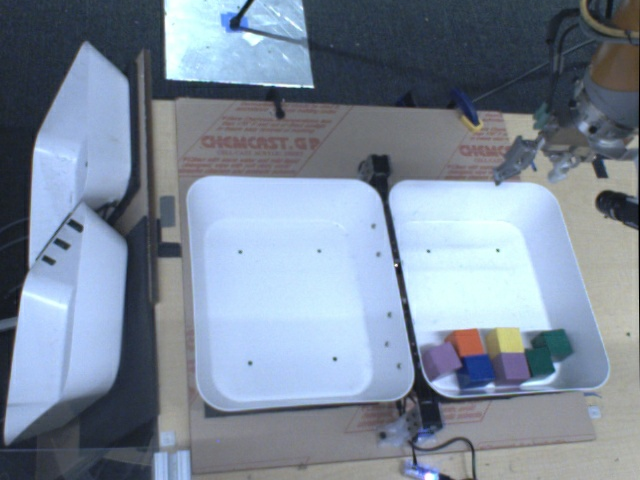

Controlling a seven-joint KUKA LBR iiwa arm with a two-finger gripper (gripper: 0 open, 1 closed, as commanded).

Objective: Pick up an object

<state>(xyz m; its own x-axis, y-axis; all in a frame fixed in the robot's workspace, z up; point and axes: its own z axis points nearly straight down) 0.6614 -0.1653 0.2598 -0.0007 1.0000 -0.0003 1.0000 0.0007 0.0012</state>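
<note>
The grey arm with its orange band (pixel 612 68) reaches in at the upper right, and its two-finger gripper (pixel 533 160) hangs over the bench just beyond the far rim of the right-hand shallow white plastic bin (pixel 575 258), with its fingers spread apart and nothing between them. The small blocks for picking are all huddled in the near corner of that right bin, well apart from the gripper: an orange cube (pixel 466 343) beside a yellow cube (pixel 504 341), a dark green block (pixel 553 345) at the right with a second green block (pixel 540 362) just in front of it, a purple block (pixel 441 358) at the left, a blue cube (pixel 476 370) and another purple cube (pixel 512 368) along the near wall, the pieces touching or nearly touching one another. The left-hand shallow white bin (pixel 215 298) sits beside the right one, the two rims meeting at a dark strip. Both bins rest on a brown cardboard sheet with red printing (pixel 260 138). A shiny square metal plate (pixel 238 28) lies on the dark floor beyond the bench, and a blue and yellow clamp (pixel 466 111) grips the cardboard's far edge
</note>
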